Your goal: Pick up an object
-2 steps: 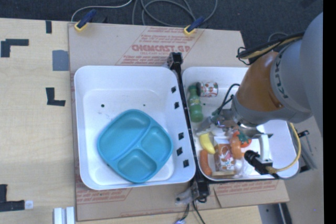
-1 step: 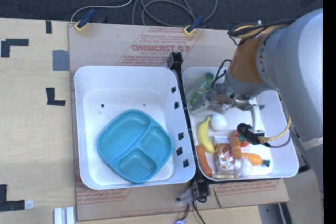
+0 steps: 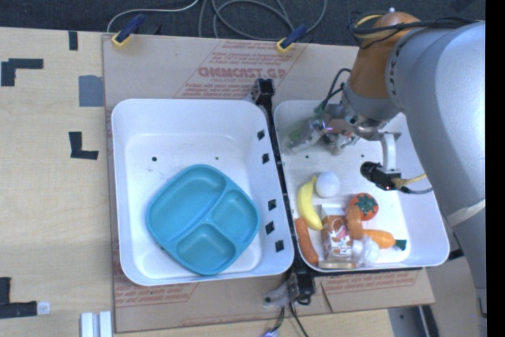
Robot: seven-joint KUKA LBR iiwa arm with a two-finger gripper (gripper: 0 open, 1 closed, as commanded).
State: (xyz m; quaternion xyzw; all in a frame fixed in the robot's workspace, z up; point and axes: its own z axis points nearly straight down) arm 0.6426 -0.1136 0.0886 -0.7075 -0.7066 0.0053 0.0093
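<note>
Operator: Gripper (image 3: pixel 327 132) position and state?

Technician: It sits low over the upper part of the right bin (image 3: pixel 418 205), reached in from the right. Whether it is released or clenched cannot be determined; the mechanism is blurred and partly hidden under the wrist.

Operator: Object locations?

Technician: All lie in the right bin's lower half, apart from the gripper: banana (image 3: pixel 309 205) touching white ball (image 3: pixel 327 185), tomato (image 3: pixel 364 206), carrot (image 3: pixel 377 237), clear packet (image 3: pixel 341 241). Left bin (image 3: pixel 134 130) holds a blue divided plate (image 3: pixel 203 219).
</note>
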